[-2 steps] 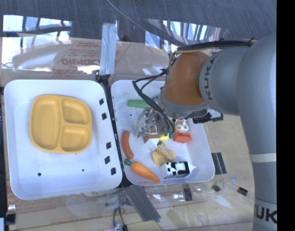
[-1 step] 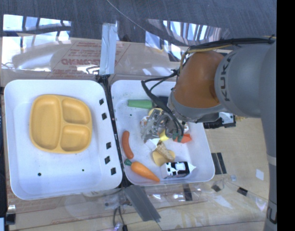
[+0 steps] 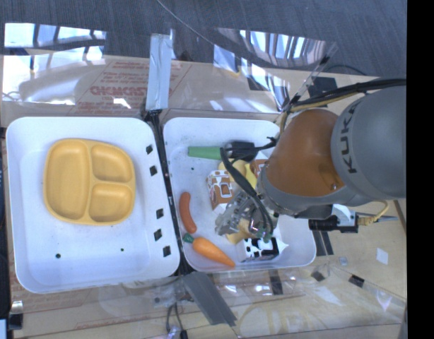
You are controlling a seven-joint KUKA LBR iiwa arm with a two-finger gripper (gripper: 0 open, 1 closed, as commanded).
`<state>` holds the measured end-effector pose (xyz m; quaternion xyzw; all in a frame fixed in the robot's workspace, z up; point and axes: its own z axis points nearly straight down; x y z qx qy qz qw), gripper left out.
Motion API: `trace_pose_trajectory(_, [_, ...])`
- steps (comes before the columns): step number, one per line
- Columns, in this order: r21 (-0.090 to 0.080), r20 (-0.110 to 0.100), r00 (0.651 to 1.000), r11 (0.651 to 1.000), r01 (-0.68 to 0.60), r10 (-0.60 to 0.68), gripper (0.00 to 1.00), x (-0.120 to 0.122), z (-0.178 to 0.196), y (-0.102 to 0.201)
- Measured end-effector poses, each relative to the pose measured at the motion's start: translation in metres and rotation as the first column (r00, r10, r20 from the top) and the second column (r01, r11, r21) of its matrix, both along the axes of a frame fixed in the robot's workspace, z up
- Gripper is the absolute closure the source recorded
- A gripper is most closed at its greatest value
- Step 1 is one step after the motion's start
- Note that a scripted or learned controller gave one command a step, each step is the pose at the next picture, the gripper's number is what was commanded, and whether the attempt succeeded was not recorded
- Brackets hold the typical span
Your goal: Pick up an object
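The right bin (image 3: 176,162) holds a small pile of toy foods. An orange carrot (image 3: 210,252) lies near its front wall, with a red-orange sausage (image 3: 188,212) just left of it. A green stick (image 3: 204,152) lies toward the back, and a brown-and-white box (image 3: 220,188) sits in the middle. A black-and-white patterned piece (image 3: 261,248) rests by the front right corner. My gripper (image 3: 239,221) reaches down into the pile between the box and the patterned piece, over a yellow item (image 3: 237,236). The arm's orange band covers the bin's right part.
The left bin (image 3: 33,253) carries a yellow divided plate (image 3: 90,181). Cardboard with red print (image 3: 125,87) and a grey tape strip (image 3: 157,73) lie behind the bins. Cables (image 3: 323,83) run along the arm at the right.
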<state>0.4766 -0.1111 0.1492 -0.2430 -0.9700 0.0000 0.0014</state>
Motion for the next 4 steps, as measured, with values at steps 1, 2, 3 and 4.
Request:
trace_pose_trajectory(1, [-0.002, 0.011, 1.000, 1.000, -0.017, 0.017, 1.00, 0.070, 0.092, 0.022])
trace_pose_trajectory(2, [0.001, 0.000, 0.970, 0.970, -0.244, 0.244, 1.00, 0.000, 0.042, 0.052])
trace_pose_trajectory(3, [0.001, 0.001, 0.923, 0.923, -0.384, 0.384, 1.00, 0.001, 0.042, 0.072])
trace_pose_trajectory(4, [-0.001, 0.003, 0.683, 0.683, -0.731, 0.731, 1.00, 0.027, 0.002, 0.016])
